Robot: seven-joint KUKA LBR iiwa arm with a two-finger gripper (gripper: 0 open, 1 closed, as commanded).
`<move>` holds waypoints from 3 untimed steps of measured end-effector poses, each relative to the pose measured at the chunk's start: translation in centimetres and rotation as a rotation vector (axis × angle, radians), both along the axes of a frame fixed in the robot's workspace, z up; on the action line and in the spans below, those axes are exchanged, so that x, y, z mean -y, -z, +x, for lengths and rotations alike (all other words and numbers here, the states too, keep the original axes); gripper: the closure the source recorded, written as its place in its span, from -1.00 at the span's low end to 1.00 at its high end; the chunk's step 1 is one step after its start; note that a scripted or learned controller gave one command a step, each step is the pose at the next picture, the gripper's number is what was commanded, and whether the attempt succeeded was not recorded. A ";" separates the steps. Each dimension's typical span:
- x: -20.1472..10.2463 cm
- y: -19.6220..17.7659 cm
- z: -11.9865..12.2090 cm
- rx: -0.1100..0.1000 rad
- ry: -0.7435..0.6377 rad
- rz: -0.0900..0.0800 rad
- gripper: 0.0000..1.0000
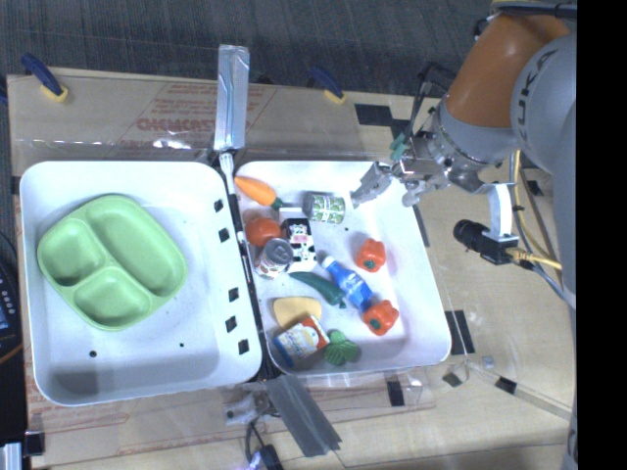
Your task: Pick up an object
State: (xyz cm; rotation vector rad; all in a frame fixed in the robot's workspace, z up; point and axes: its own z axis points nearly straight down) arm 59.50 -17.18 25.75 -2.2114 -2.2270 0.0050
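The right bin holds a jumble of toy food: a carrot, a green-labelled can, a tomato, a silver can, two orange peppers, a blue bottle, a green chili, a yellow wedge, a small carton and broccoli. My gripper hangs over the bin's far right corner, open, with nothing between its fingers. It is just right of the green-labelled can and above the upper orange pepper.
The left bin carries a green divided plate. A taped divider runs back from between the bins. Blue clamps sit at the bench's rear edge. The arm's cables hang right of the right bin.
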 end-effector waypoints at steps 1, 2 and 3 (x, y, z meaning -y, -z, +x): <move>-7.7 11.3 3.3 -0.003 0.091 0.001 -1.00; -6.6 16.6 0.1 0.002 0.181 -0.002 -1.00; -4.1 16.7 -1.4 -0.003 0.299 0.001 -1.00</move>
